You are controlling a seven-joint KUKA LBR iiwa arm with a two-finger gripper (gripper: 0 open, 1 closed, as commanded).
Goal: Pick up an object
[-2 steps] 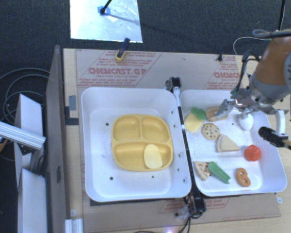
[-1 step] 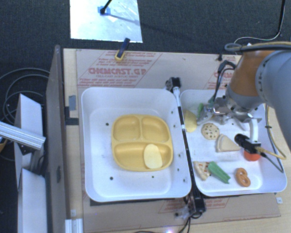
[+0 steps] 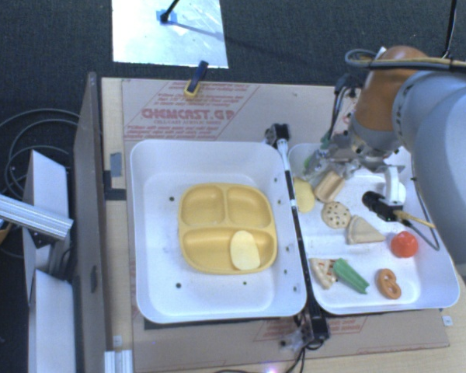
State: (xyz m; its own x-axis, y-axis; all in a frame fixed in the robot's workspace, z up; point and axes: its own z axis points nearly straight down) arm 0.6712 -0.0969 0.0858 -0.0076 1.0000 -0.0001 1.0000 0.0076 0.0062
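Gripper (image 3: 326, 162): you can't tell its state.
Bread piece (image 3: 328, 185): probably light, stiff plastic; grip across its narrow sides.

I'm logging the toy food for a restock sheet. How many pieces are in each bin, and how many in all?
Left bin, on the yellow tray: 1, a pale yellow oval piece.
Right bin: 8, namely yellow piece, tan block, cookie, sandwich wedge, tomato, pizza slice, green vegetable, pretzel.
Total: 9.
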